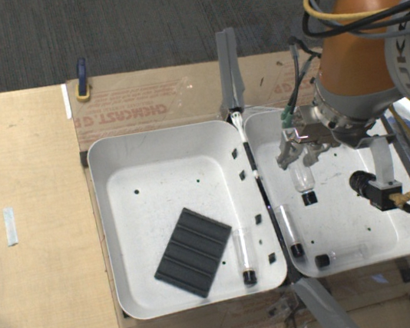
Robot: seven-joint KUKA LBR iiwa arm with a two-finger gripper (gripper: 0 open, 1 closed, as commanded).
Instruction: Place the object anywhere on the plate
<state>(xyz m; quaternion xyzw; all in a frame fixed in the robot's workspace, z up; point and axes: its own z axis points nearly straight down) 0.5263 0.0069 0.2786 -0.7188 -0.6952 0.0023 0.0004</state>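
Note:
A dark ribbed rectangular plate (194,252) lies tilted on the floor of the left bin (120,212). My gripper (302,157) hangs over the right bin (405,242), well to the right of the plate. Its fingers stand apart, wider than the clear tube (303,180) just below them. That tube has a black cap (309,198) at its near end, and its far end reaches up between the fingertips. I cannot tell whether the fingers touch it.
A second clear capped tube (244,254) lies in the left bin beside the plate's right edge. A third (288,232) rests along the right bin's left wall, and a small black piece (322,260) sits near its front. A black fitting (373,189) hangs off the arm.

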